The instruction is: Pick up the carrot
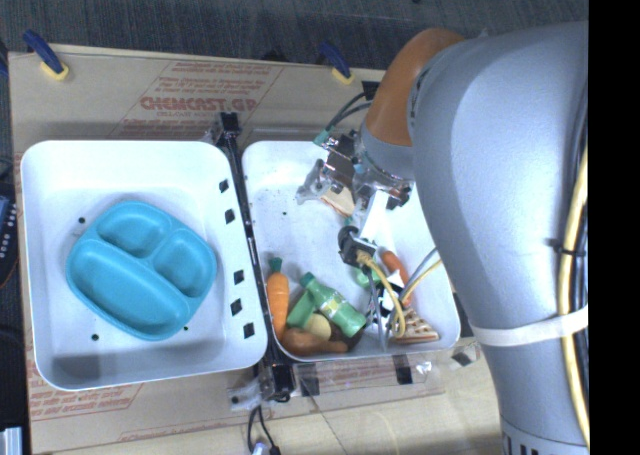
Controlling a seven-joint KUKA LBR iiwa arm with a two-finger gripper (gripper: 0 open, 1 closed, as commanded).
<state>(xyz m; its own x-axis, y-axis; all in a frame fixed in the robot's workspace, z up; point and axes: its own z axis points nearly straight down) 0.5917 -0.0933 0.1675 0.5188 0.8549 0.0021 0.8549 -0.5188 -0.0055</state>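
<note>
At the left of the frame sits the left bin [40, 273], a shallow white tray on my desk [190, 93], and in it lies a blue divided plate [140, 268], tilted a little toward the lower left. A black divider with clips [238, 233] runs between this bin and the right bin [270, 173].

Just right of that divider, low in the right bin, lies the carrot [278, 298]: orange, upright in the picture, its green top pointing up, close against the bin's left wall. Touching it on the right is a green bottle-like toy [335, 308], with a pale yellow piece [318, 325] and a brown piece [312, 343] packed below them along the bin's bottom edge.

My hand [340, 183] is in the upper middle of the right bin, above and to the right of the carrot and well apart from it. I cannot tell whether it is apart or together; the metal parts blur into one another. Nothing shows between them.

Further right, a waffle-patterned piece [415, 328] lies in the bin's lower right corner. My grey arm [500, 193], with its orange band [410, 73], covers the right of the frame.
</note>
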